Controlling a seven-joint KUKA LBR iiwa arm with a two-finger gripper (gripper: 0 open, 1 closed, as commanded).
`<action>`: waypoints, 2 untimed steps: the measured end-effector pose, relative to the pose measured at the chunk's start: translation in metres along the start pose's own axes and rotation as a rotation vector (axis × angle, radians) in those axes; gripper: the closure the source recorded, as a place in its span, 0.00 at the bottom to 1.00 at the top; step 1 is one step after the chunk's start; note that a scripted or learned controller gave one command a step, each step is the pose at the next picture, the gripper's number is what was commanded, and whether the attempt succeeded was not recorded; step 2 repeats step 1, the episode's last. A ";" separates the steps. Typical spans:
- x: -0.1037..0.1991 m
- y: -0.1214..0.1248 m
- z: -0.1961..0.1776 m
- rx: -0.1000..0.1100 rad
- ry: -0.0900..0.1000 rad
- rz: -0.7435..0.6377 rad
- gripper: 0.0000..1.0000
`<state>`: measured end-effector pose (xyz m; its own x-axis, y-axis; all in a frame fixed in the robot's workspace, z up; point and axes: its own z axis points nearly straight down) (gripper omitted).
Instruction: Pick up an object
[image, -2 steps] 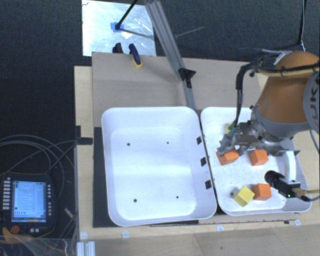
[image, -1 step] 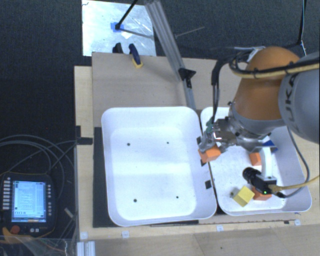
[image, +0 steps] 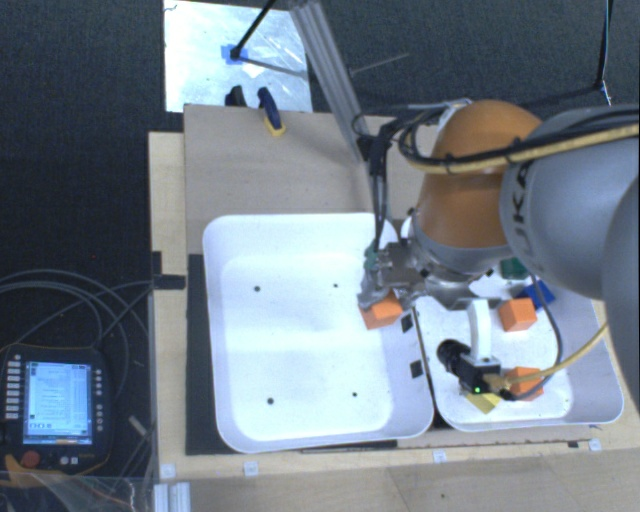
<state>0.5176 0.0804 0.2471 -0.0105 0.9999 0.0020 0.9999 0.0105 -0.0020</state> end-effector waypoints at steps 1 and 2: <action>-0.003 0.000 -0.001 -0.002 -0.002 0.006 0.00; -0.003 0.000 -0.001 -0.002 -0.002 0.006 0.00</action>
